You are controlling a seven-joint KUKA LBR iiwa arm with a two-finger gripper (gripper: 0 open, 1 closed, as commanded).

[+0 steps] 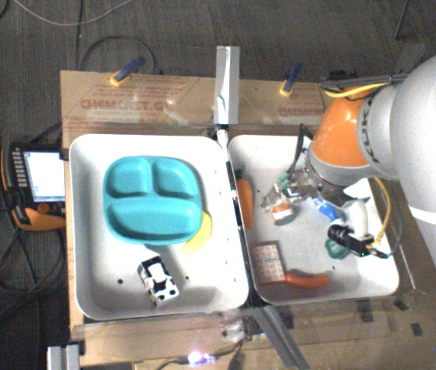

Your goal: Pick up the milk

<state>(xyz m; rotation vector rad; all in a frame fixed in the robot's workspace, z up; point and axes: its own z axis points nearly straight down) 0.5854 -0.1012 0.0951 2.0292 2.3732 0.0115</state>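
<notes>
Milk: you will find the small black-and-white milk carton (158,279) in the left bin (86,206), near its front edge, lying tilted just below the teal tray.
Tray: the teal divided tray (153,199) fills the middle of the left bin, with a yellow item (202,236) poking out from under its lower right corner.
Arm: your gripper (283,199) is over the right bin (383,284), well apart from the milk.
Tool state: a small white and red item (279,207) sits right at the fingertips; you cannot tell from this view whether it is clamped.
Right bin contents: an orange carrot (244,199) along the left wall, a brownish card-like packet (268,260), and a second orange carrot (301,281) at the front.
</notes>
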